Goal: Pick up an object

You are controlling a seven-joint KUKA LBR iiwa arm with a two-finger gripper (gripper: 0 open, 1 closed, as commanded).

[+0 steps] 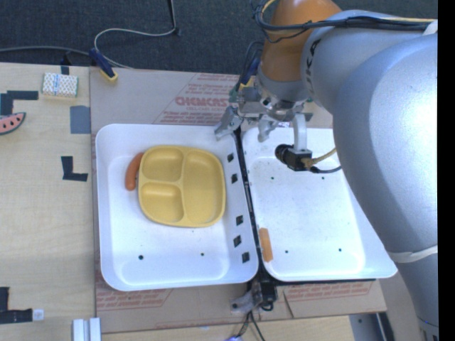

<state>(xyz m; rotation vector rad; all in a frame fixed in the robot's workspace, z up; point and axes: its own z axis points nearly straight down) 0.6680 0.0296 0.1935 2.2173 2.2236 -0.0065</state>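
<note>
Two candidate picks sit in the white bins: a yellow divided plate [182, 185] with an orange sausage-like piece [131, 172] touching its left rim in the left bin [170, 272], and a small orange piece [265, 244] at the left wall of the right bin [320, 261]. The fingers [245, 128] hang splayed apart with nothing between them, above the far end of the wall where the bins meet. The small orange piece lies well toward the near side of the fingers along that wall, long axis roughly parallel to it, likely the straighter reach; the plate sits down-left of the fingers.
</note>
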